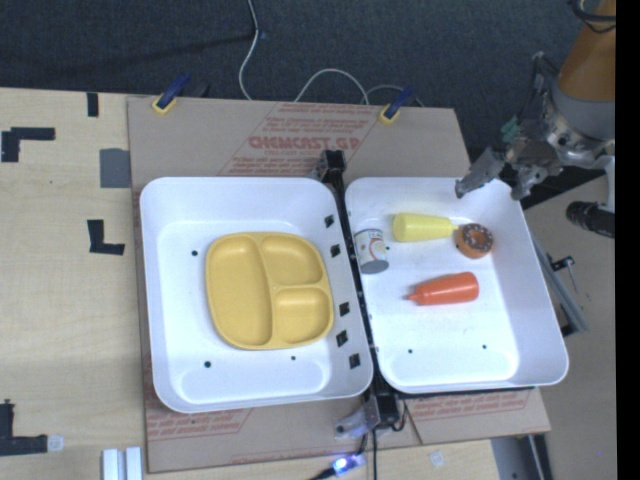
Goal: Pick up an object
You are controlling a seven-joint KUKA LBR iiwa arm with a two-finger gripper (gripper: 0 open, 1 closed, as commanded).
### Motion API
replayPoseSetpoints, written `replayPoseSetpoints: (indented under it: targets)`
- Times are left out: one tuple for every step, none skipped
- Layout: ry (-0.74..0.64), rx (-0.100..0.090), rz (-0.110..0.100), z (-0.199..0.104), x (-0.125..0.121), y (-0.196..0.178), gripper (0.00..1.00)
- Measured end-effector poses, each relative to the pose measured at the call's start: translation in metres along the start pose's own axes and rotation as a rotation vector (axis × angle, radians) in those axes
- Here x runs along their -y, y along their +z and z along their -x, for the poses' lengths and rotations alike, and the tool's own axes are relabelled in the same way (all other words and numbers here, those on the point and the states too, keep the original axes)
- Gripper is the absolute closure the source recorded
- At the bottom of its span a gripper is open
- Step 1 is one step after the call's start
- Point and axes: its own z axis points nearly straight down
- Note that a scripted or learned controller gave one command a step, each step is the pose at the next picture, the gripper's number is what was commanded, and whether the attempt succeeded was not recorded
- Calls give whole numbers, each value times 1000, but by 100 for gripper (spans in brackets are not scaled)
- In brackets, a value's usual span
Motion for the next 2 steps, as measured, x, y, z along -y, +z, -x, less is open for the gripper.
replayPoseSetpoints:
  targets:
    - [-3, 2, 11, -1, -2, -7, 0]
    - [-3, 1, 6, -9, 1, 54, 0]
